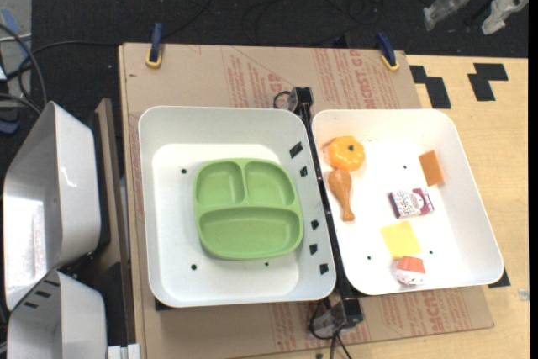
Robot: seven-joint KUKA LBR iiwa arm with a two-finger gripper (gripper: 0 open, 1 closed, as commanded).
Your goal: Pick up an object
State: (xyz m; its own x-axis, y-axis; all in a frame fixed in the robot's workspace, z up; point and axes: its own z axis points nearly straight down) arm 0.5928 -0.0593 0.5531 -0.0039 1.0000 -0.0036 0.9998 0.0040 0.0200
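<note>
Sitting side by side on the desk (pixel 252 71): two white bins. Lying in the left bin (pixel 160 181): a green three-part tray (pixel 249 208). Lying in the right bin (pixel 471 181), all apart except where noted: an orange pumpkin (pixel 346 153) by the left wall, a tan drumstick (pixel 340 192) just below and touching it, an orange block (pixel 431 168), a purple-and-white carton (pixel 411 203), a yellow slab (pixel 401 239), a small red-and-white item (pixel 409 269). Hovering at upper right, well clear of both bins: the hand (pixel 472 6), fingers spread, holding nothing.
</note>
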